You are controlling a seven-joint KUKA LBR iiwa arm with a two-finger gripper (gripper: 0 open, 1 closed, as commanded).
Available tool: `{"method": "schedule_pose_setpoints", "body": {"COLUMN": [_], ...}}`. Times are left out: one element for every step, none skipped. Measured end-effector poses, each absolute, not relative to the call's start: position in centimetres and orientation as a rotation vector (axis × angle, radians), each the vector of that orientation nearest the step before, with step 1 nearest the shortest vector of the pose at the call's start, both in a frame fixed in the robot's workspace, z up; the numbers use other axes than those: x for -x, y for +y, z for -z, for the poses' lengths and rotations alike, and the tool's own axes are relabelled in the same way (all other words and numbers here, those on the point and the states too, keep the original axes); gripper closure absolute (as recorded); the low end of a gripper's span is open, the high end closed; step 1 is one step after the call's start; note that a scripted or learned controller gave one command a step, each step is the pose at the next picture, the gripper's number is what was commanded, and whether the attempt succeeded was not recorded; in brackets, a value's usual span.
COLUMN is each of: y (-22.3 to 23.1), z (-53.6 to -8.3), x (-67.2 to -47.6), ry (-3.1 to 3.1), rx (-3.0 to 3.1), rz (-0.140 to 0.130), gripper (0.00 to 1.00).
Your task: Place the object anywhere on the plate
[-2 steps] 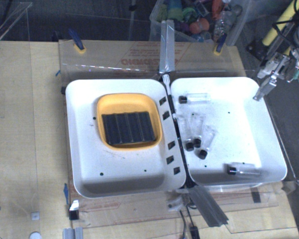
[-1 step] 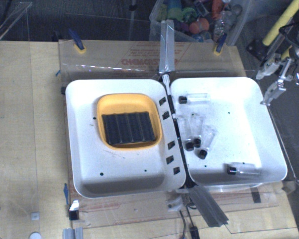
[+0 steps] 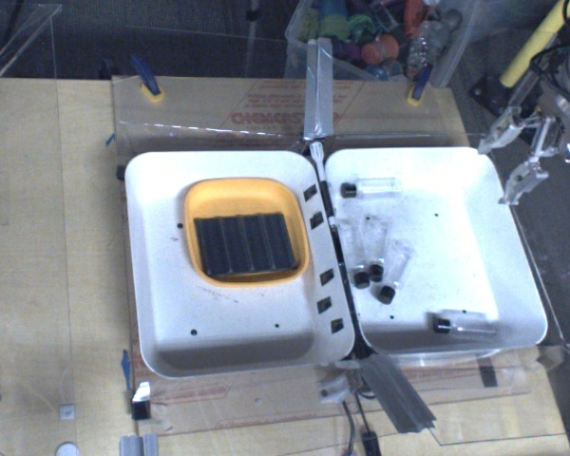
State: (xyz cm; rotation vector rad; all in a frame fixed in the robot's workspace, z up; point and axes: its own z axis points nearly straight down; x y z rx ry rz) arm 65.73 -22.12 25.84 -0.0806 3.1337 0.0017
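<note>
Over the right bin's far right corner we see the claw, fingers apart, gripping nothing. We see clear vials inside; the yellow plate sits left.

The claw hangs over the table at the right bin's back right rim. Left of the claw, in that bin, lie one vial at the back, a cluster of vials mid-bin, and another vial in front. Well left of the claw, the left bin holds the plate, with a slab on it.
</note>
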Motion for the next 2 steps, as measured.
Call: {"method": "schedule_pose_setpoints", "body": {"y": [-22.2,-22.1], "z": [-27.8,-28.6], "x": [-65.6,-66.9], "ry": [3.099,2.995], "rx": [0.441,0.911], "rz": [0.002,0.003], "gripper": [0.00,0.00]}}
